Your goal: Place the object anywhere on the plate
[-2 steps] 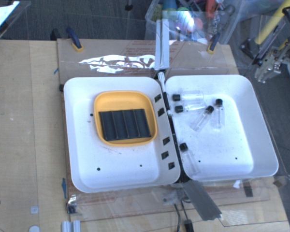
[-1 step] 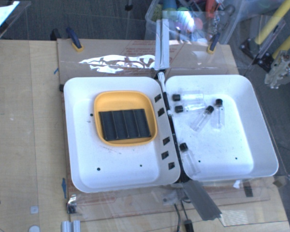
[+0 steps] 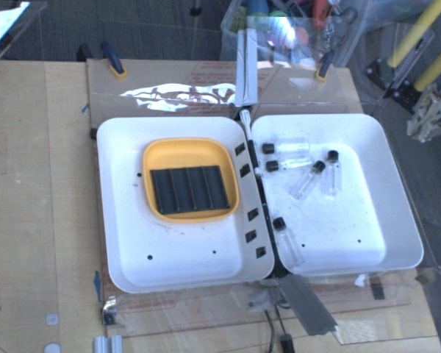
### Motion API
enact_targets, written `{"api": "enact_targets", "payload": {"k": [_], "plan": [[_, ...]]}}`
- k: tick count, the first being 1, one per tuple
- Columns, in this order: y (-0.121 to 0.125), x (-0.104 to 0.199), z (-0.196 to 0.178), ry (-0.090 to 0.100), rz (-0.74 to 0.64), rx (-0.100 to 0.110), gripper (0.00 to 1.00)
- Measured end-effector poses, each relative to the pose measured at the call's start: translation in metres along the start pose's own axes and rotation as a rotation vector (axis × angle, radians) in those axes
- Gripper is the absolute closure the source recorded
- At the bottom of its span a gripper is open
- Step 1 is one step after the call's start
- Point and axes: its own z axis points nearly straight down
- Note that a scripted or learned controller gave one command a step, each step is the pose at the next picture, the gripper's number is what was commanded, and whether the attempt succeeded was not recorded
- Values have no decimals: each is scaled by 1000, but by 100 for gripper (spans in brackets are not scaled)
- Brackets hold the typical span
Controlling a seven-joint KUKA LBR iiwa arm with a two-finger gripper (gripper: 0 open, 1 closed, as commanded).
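Five clear vials (image 3: pixel 306 169) lie scattered in the right bin (image 3: pixel 367 219); the yellow plate (image 3: pixel 187 153) sits in the left bin (image 3: pixel 125 256). Smooth, round vials would likely roll or slip when grasped.

The arm's pose and grip cannot be told.
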Motion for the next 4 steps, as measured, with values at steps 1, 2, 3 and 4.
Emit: {"api": "enact_targets", "payload": {"k": [1,2,3,4], "plan": [[-11,-38,81,-1,-347,-1,100],[-15,-54,80,-5,-647,2,100],[-16,-53,31,-5,-927,3,100],[-16,-53,5,-5,-1169,2,100]]}}
